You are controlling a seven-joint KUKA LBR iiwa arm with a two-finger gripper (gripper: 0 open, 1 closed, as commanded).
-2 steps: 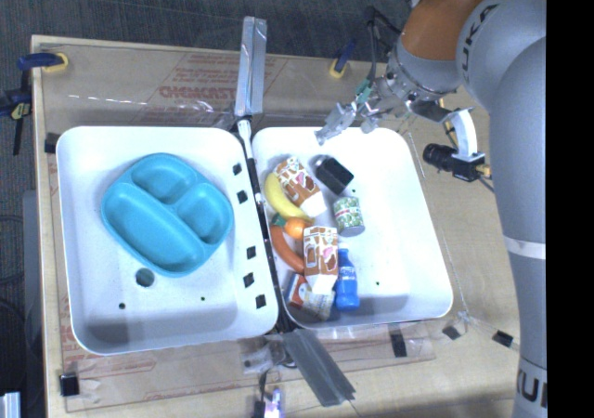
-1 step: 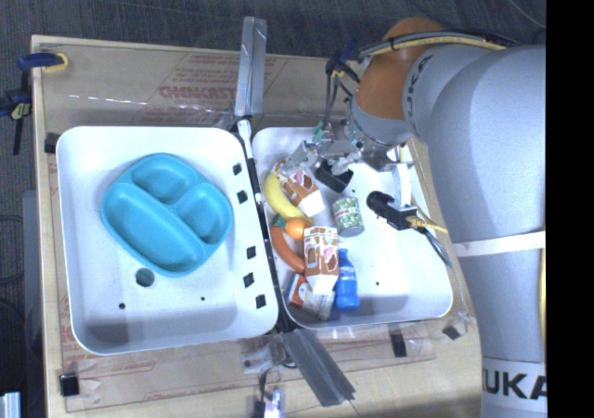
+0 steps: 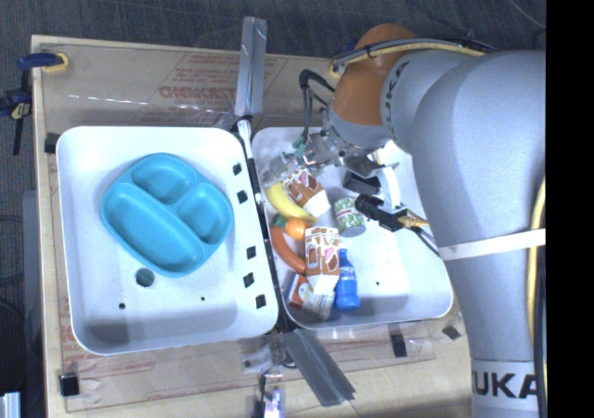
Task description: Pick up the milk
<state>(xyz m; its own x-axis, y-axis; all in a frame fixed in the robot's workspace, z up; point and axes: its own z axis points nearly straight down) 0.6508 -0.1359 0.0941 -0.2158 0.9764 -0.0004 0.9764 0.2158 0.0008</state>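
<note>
milk [image 3: 322, 252] is a small brown-and-white carton lying on its side in the right bin, squeezed between the carrot and blue bottle.

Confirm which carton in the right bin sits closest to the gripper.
The small brown-and-white carton beside the banana, just below the gripper; the taller carton lies nearer the bin's front.

Even overhead light, soft shadows inside the white bins [image 3: 83, 221], mild glare, slightly soft focus

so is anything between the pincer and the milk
Nothing visible separates them: the pincer sits right above the milk carton at the right bin's top. A banana lies against the carton's left side.
</note>
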